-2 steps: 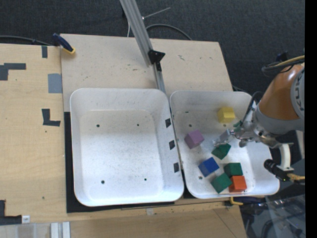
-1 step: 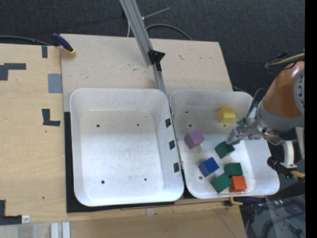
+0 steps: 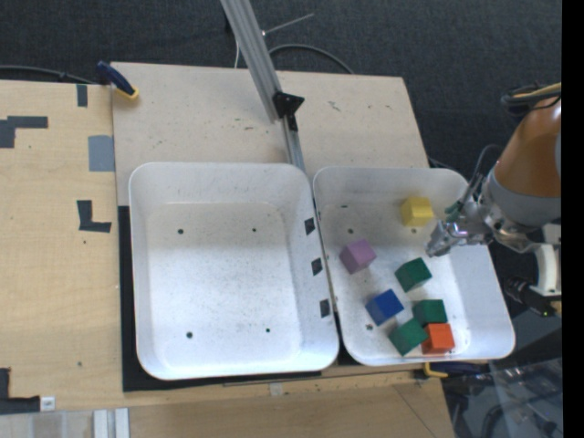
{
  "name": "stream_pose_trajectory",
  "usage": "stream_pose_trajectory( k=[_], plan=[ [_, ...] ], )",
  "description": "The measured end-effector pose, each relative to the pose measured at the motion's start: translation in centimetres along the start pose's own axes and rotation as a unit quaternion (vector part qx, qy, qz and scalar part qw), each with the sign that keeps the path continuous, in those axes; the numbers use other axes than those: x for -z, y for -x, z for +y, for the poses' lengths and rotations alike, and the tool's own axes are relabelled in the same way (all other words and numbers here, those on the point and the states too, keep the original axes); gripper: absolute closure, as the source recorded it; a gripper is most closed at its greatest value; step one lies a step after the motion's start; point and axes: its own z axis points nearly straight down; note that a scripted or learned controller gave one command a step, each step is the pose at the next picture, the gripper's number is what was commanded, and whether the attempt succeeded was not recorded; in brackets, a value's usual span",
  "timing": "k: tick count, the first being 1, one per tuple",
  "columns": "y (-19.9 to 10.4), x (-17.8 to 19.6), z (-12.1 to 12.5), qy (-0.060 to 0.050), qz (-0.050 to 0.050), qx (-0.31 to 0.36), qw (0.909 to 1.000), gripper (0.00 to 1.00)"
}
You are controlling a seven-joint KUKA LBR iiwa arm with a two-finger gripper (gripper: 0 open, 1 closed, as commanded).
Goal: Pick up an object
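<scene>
The right bin [image 3: 474, 331] holds several small blocks: a yellow one [image 3: 417, 211] near its back, a lilac one [image 3: 357, 255] toward the left, a blue one [image 3: 384, 306] in the middle, three green ones [image 3: 413, 273] [image 3: 430, 312] [image 3: 408, 337] and an orange one [image 3: 440, 338] at the front. My gripper [image 3: 442, 241] hangs low over the bin's right side, just right of the yellow block and above the nearest green one. Nothing shows between its fingers.
The left bin [image 3: 146, 245] stands beside the right one. A slanted metal rail [image 3: 260, 57] runs down from the top to the gap between the bins. The orange-banded arm [image 3: 534, 167] enters from the right. A blue-yellow tool [image 3: 119, 79] lies on the bench at back left.
</scene>
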Motion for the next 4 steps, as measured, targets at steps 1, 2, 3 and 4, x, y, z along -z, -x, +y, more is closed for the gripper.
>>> stream_pose_trajectory(
  k=[1,2,3,4],
  plan=[
    [-0.1,3.9,0.1,0.000,0.000,0.000,1.0000,1.00],
    [-0.1,7.5,0.3,0.000,0.000,0.000,1.0000,1.00],
    [-5.8,7.7,2.0,-0.002,0.001,0.002,1.0000,1.00],
    [-11.0,6.1,4.4,-0.003,0.001,0.002,1.0000,1.00]
  ],
)
